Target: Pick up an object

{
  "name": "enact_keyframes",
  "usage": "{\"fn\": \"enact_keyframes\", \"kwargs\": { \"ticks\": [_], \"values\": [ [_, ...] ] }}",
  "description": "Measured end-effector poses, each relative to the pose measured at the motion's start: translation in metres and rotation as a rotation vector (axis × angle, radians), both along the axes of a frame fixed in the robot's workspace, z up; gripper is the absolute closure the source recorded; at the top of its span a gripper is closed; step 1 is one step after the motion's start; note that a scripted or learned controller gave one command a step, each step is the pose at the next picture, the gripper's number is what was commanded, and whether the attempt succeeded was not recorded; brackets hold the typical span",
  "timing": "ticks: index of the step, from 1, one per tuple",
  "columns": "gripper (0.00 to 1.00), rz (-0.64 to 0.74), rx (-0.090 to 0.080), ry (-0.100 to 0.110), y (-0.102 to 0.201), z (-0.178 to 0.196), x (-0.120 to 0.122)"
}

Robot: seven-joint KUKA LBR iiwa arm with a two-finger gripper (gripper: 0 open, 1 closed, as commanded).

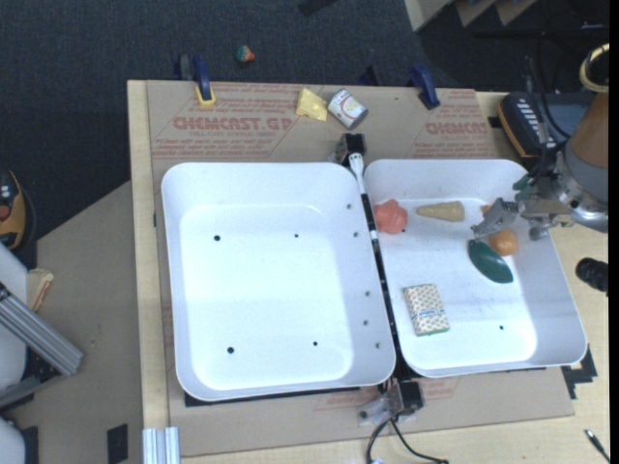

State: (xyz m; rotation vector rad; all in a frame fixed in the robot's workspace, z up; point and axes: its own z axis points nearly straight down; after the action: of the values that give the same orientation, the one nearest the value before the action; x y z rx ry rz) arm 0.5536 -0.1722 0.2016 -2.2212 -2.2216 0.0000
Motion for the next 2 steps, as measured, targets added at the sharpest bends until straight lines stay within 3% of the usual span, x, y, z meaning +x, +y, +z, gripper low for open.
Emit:
{"fn": "enact_keyframes", "kwargs": {
  "ticks": [1, 2],
  "values": [
    [0.00, 0.005, 0.004, 0.008, 0.047, -0.119, 0.040],
    [0.00, 0.003, -0.004, -0.007, 0.051, -0.116, 0.116]
  ]
}}
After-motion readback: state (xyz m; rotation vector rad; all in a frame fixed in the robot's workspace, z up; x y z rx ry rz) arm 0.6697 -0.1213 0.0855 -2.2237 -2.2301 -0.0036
